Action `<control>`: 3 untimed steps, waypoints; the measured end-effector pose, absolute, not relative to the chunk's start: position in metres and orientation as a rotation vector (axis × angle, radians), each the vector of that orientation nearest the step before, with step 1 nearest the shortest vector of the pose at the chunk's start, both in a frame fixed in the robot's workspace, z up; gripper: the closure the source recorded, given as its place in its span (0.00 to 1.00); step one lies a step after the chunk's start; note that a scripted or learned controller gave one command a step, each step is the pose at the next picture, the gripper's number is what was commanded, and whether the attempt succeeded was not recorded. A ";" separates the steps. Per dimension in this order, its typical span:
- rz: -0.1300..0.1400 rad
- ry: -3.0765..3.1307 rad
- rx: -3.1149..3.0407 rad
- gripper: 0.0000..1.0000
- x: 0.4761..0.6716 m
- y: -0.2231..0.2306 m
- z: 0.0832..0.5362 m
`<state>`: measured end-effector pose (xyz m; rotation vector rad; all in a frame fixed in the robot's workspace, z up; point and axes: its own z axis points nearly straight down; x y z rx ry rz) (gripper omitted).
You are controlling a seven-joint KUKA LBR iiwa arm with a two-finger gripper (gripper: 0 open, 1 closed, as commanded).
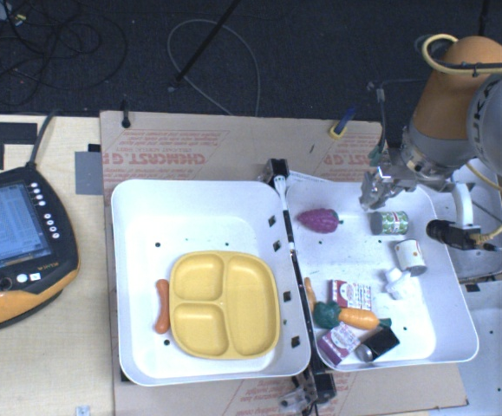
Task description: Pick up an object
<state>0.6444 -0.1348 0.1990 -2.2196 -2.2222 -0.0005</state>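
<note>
The right bin [446, 306] holds a purple eggplant [320, 221], a green can [393, 224] on its side, a white cup [409, 256], a pink-and-white carton [351, 295], an orange carrot [359, 319], a dark green toy [325, 314], a purple packet [342, 341] and a black block [378, 342]. My gripper [374, 193] hangs over the back of this bin, just left of and above the can, to the right of the eggplant. Nothing shows in its grasp.
In the left bin [133, 232] lie a yellow divided plate [224, 304] and an orange sausage [161, 305]. A control pendant [16, 241] rests on the bench at far left. Cables trail across the dark floor behind.
</note>
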 end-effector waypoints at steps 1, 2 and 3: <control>0.002 -2.222 -2.217 1.00 0.627 -0.118 0.228; 0.004 -2.219 -2.221 1.00 0.600 -0.175 0.231; 0.001 -2.221 -2.219 1.00 0.642 -0.139 0.242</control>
